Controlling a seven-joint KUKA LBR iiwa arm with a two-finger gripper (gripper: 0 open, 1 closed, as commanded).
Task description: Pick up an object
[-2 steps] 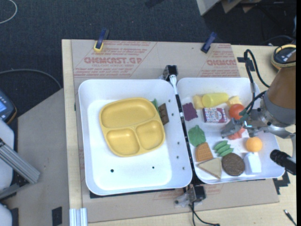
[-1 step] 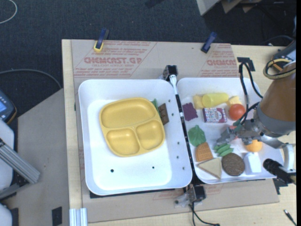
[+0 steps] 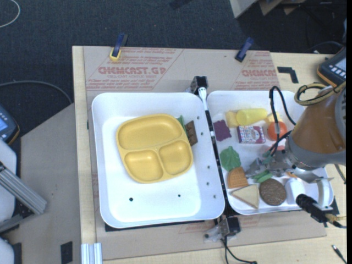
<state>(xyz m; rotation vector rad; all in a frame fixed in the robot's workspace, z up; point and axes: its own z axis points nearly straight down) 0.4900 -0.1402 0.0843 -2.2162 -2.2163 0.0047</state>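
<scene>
- Camera view: the grey arm [image 3: 322, 133] with its orange band reached in from the right and bent low over the right bin [image 3: 220, 100].
- The end effector [image 3: 263, 168] sat down among the toy food near that bin's middle; whether it was open or closed could not be told.
- The right bin held a yellow piece [image 3: 247, 116], a purple piece [image 3: 221, 130], a small red-and-white carton [image 3: 251, 134], an orange-red piece [image 3: 276, 130], a green leaf shape [image 3: 230, 158], an orange wedge [image 3: 237, 177], a pale wedge [image 3: 246, 196] and a round brown cookie [image 3: 273, 191].
- The leaf, orange wedge and cookie lay just beside the end effector.
- The left bin [image 3: 110, 202] held a yellow divided plate [image 3: 155, 146], with a small brown piece [image 3: 191, 132] at the plate's right edge.
- Both bins rested on the tabletop [image 3: 88, 70].
</scene>
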